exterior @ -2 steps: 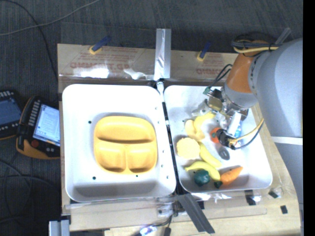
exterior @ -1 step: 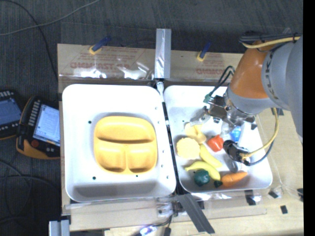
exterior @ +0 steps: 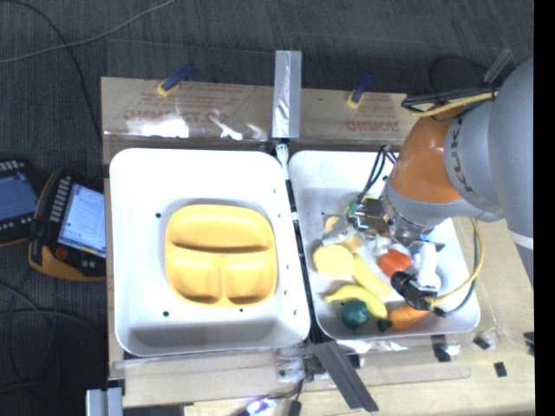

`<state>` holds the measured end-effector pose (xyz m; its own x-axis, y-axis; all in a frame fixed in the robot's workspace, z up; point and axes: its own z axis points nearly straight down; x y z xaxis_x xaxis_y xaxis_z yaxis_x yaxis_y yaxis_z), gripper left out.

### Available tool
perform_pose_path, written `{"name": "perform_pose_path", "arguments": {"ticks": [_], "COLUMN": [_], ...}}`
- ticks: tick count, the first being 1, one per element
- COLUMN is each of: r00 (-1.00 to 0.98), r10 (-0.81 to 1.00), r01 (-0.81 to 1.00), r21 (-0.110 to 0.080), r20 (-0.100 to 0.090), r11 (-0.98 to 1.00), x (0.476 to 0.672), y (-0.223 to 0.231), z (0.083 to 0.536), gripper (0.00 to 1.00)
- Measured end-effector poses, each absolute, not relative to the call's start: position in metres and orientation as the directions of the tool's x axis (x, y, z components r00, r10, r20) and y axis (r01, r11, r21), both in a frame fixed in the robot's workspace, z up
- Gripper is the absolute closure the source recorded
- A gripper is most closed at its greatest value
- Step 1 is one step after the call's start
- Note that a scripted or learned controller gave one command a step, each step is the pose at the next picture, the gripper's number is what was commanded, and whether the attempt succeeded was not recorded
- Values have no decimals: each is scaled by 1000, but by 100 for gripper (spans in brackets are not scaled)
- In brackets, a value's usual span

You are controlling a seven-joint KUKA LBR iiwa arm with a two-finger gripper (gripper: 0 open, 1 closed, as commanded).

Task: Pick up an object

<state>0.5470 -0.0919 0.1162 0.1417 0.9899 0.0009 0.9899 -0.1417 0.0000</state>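
Your arm (exterior: 451,159) has its hand (exterior: 392,245) down low in the right bin (exterior: 303,232), right over the pile of toy food. I cannot tell if the hand is open or shut, or if it has hold of anything, because the wrist hides it.

The things you could pick are all bunched up in that bin. There is a banana (exterior: 371,282), a green ball (exterior: 355,315), a red thing (exterior: 395,261) and an orange thing (exterior: 408,317) at the front edge. They touch each other, so it is easy to grab two or to push one away.

Pick just one thing and come straight down over its middle. Close slowly, then lift slowly and check that it comes up with you.

The left bin (exterior: 139,232) has a yellow tray (exterior: 221,254) in it. Leave that alone.
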Motion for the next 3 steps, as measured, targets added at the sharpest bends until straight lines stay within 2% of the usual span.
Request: {"name": "perform_pose_path", "arguments": {"ticks": [1, 2, 3], "r00": [0, -1, 78], "r10": [1000, 1000, 997], "r01": [1000, 1000, 997], "r21": [7, 11, -2], "r20": [-2, 1, -3], "r11": [0, 1, -78], "x": [579, 581, 593], "y": [-100, -99, -41], "z": [90, 100, 212], "gripper": [0, 100, 100]}}
